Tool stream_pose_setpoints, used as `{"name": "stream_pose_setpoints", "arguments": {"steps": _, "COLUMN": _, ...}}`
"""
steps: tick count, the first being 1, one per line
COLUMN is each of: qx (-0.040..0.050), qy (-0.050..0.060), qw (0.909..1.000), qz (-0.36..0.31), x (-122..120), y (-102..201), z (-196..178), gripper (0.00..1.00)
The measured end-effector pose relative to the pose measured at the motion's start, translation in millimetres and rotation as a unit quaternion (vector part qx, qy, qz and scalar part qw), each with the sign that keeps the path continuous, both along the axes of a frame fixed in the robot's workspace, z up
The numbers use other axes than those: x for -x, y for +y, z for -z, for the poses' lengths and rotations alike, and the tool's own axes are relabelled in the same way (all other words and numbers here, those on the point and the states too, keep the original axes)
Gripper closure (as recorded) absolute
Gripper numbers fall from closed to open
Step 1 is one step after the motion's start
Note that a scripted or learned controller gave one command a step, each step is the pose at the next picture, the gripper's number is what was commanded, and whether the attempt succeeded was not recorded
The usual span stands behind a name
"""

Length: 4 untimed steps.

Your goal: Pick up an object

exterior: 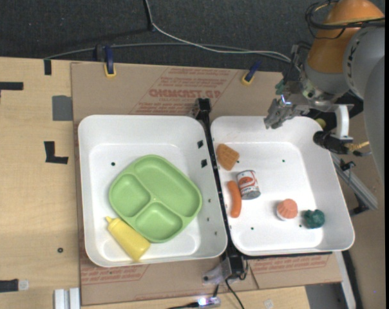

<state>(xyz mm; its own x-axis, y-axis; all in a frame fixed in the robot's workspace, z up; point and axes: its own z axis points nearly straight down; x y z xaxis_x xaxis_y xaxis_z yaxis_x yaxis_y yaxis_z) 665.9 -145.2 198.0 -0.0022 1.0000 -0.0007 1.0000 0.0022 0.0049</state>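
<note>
Below the claw point(276, 118), well apart, lies the can point(248, 185).

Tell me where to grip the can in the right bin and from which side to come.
Grip the can across its round body, coming straight down from above. It lies on its side on the bin floor, so the curved sides are exposed. The carrot lies close on the camera's left, so placing the fingers along the other axis looks safer.

A pale wooden desk point(27, 192) with black tape marks point(53, 152) carries a brown cardboard sheet point(175, 89) printed in red, held by two yellow clamps point(109, 68). Behind lies dark carpet point(66, 11), crossed by a thin cable point(181, 37).
</note>
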Motion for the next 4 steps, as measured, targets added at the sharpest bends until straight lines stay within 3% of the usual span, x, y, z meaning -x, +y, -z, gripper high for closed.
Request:
{"name": "stream_pose_setpoints", "arguments": {"steps": 1, "qx": 0.0002, "qy": 0.000, "qw": 1.0000, "qz": 0.000, "x": -1, "y": 0, "z": -54, "gripper": 1.00}}
{"name": "stream_pose_setpoints", "arguments": {"steps": 4, "qx": -0.0009, "qy": 0.004, "qw": 1.0000, "qz": -0.002, "x": 18, "y": 148, "z": -52, "gripper": 1.00}}
